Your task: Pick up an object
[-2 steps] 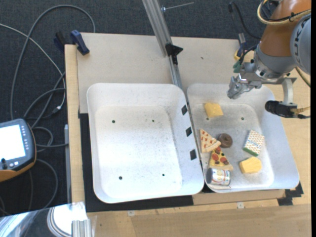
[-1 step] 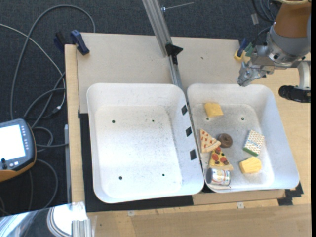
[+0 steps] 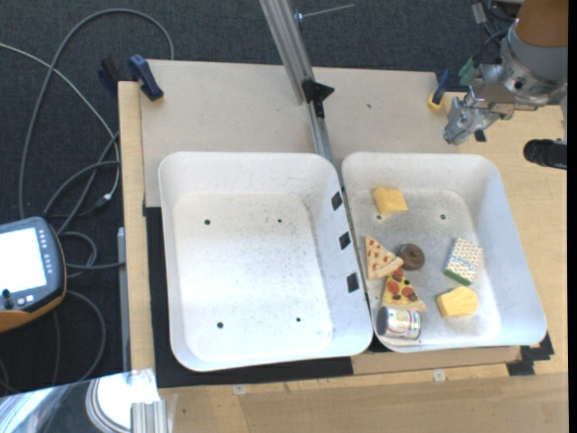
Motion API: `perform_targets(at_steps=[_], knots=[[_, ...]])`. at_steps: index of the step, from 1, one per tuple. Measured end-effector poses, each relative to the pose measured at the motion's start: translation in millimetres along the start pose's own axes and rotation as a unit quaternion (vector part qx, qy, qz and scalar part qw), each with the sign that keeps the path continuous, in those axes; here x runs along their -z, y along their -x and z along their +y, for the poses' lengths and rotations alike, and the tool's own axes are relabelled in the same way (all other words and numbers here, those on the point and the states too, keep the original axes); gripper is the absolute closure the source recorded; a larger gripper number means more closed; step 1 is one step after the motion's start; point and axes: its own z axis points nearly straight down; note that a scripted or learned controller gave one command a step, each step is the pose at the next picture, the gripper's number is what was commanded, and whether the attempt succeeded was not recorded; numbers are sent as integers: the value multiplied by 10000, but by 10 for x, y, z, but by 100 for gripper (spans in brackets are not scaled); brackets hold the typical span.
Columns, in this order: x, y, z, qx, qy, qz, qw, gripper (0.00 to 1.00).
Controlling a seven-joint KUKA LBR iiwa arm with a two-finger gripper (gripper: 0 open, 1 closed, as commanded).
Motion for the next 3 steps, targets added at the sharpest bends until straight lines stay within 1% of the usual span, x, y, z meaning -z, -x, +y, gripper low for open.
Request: perform_targets(at_steps=[1,2,3], knots=[[-78,-578,-92,22,-57,22,10000,100],[-271,-1007,-242,15,-62,18,10000,100],[-456,-1548,-413,22,-66,23,10000,100]])
